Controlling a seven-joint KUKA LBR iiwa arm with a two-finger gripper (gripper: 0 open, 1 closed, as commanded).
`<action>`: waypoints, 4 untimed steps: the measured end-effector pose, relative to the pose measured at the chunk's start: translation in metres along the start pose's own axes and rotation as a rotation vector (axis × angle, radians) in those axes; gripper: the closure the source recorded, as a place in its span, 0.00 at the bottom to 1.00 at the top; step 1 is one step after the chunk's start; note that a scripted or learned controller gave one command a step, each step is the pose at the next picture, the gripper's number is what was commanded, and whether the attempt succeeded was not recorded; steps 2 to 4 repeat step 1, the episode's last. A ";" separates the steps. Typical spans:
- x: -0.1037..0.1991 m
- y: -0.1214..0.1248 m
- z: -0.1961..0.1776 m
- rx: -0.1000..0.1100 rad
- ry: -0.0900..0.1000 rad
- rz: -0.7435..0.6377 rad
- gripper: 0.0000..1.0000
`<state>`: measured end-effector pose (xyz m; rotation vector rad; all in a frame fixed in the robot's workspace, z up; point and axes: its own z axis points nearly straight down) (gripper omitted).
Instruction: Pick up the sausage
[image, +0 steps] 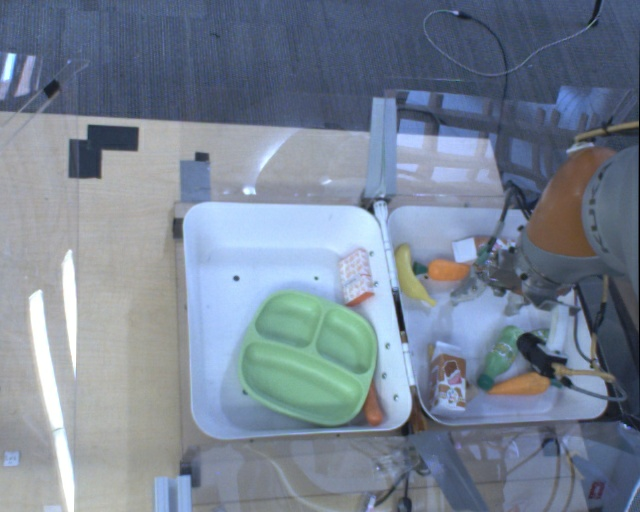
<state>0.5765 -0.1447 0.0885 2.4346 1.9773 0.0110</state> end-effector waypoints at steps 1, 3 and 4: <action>-0.038 0.000 0.000 -0.002 -0.003 -0.047 0.00; -0.038 0.000 0.000 -0.002 -0.003 -0.047 0.00; -0.038 0.000 0.000 -0.002 -0.003 -0.047 0.00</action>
